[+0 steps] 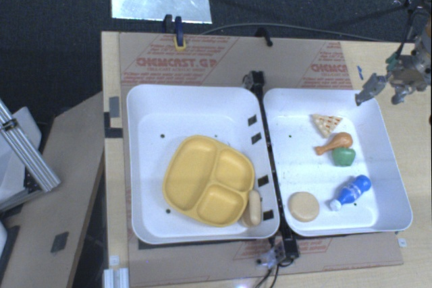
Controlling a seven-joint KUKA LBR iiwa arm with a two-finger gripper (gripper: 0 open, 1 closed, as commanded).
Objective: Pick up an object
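Pincer (379,93) hangs at right edge of frame over the upper right rim of the right-hand shallow white bin (390,145), prongs spread, nothing between them. Nearest candidate, a tan ridged wedge-shaped toy slice (327,123), lies down-left of it; below sit a glossy orange-brown plastic drumstick (335,143), long axis slanting left-down, and a rounded green plastic piece (344,156)

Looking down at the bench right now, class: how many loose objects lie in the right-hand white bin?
5: a waffle wedge at the top, a drumstick, a green pepper beside it, a blue bottle lower right, a tan disc lower left.
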